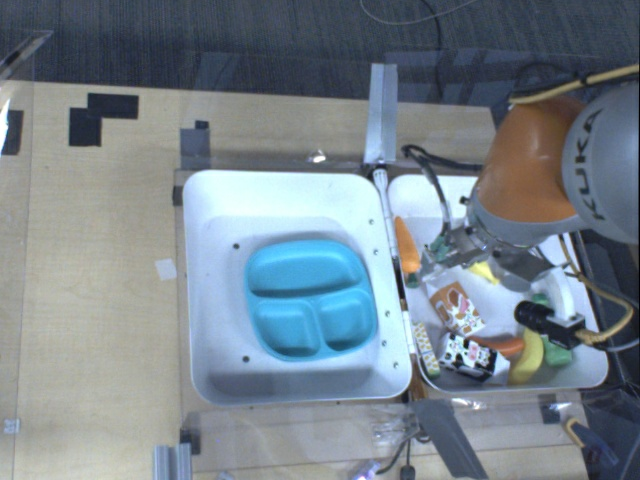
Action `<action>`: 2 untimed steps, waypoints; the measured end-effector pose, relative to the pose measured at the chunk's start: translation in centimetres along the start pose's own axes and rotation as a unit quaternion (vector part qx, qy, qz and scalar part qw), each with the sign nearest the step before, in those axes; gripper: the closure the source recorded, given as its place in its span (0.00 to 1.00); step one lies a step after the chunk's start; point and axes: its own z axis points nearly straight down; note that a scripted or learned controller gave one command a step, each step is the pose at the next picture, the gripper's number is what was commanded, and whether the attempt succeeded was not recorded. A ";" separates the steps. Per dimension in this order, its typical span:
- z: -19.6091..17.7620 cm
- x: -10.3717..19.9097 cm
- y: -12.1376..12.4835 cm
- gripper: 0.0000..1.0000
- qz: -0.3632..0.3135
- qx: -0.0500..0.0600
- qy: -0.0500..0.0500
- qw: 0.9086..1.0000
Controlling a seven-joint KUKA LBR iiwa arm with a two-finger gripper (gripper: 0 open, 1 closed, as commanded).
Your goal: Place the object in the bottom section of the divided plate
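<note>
Pincer [447,249]: positioned low over the right bin [590,373], near its left wall, beneath the grey arm [600,168] with the orange band. Whether its tips are spread or pressed together cannot be told; the wrist hides most of it. No item is seen between them.

Divided plate [305,300]: blue, three sections, resting in the middle of the left bin [210,268]. One long section lies toward the top of the view, two smaller ones toward the bottom. All sections are bare.

Task objects, all in the right bin: an orange carrot-shaped piece [406,247] lies along the left wall, just beside the pincer. A brown printed packet [458,309] lies below the pincer; its print is too small to read. A black-and-white packet [467,357] lies nearer the bottom wall, lettering likewise unreadable. A yellow banana-shaped piece [530,359] sits at the bottom right, touching a green item [558,356].

Writing: partial letters "KU" are legible on the grey arm housing at the right edge.
</note>
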 end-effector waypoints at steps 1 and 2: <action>-0.6 5.8 -0.1 1.00 -0.134 0.000 0.000 0.991; -1.7 6.5 8.0 1.00 -0.227 -0.001 0.000 0.974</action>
